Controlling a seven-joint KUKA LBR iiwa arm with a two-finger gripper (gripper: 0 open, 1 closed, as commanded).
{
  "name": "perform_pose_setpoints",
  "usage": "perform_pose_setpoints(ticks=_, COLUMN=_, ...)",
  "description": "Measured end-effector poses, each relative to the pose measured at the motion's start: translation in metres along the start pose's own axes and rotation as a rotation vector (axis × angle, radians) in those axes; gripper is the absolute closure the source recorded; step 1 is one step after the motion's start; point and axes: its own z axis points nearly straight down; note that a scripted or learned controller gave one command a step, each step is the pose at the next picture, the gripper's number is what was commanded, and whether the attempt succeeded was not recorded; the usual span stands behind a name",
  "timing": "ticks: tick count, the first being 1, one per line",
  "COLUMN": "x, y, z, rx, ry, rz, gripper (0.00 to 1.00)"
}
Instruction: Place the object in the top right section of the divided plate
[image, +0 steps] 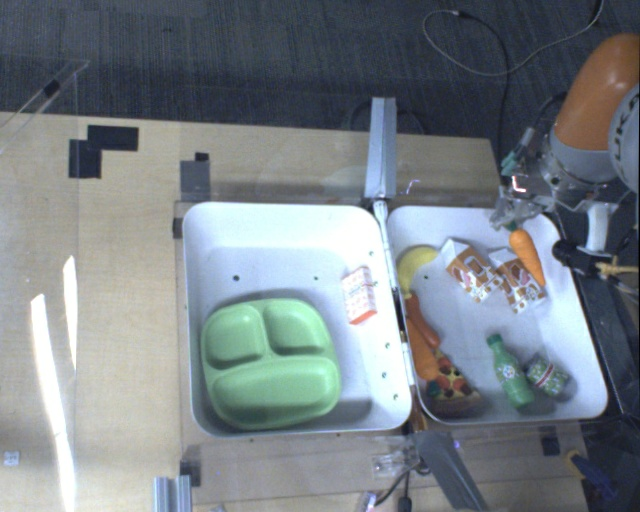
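The claw (515, 208) hangs at the far right corner of the right bin (590, 400), and I cannot tell its state. A carrot (527, 256) lies just at its 5 o'clock, long axis running from 11 to 5 o'clock, thick end nearest the claw; it looks like the likeliest object to pick. The green divided plate (268, 362) sits in the left bin (260, 225), well apart at the claw's 8 o'clock. Its top right section (297, 328) faces the bins' shared wall.
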Motion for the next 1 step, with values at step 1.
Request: perform_pose_setpoints(ticks=1, x=0.0686, y=-0.0064, z=-0.0684, rx=-0.001, ry=0.003, rz=-0.058, gripper=1.0)
